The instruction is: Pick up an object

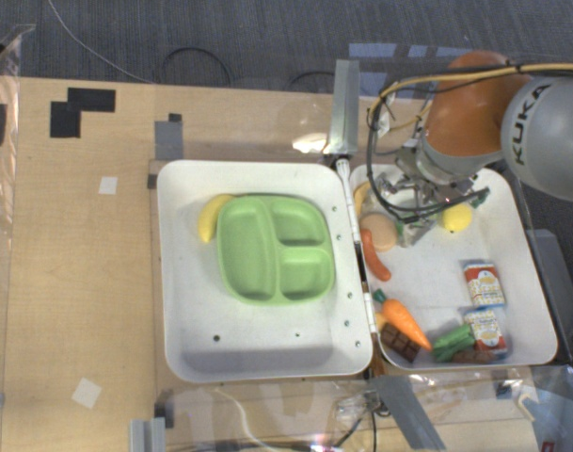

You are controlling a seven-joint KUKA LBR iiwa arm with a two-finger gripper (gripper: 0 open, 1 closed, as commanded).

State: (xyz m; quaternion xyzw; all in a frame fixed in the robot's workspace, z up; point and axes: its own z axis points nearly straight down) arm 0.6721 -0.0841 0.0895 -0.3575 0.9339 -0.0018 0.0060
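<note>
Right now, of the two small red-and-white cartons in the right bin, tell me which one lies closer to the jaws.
The upper carton, alone on bare bin floor. The other carton lies farther from the gripper, beside the green piece.

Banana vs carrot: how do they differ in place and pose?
The banana lies in the left bin, partly tucked under the green tray; the carrot lies in the right bin, among other toys. The banana is yellow and curved; the carrot is orange, straight and tapered, with a green top. The banana runs nearly upright in the picture; the carrot lies diagonal. Both lie flat, untouched.
</note>
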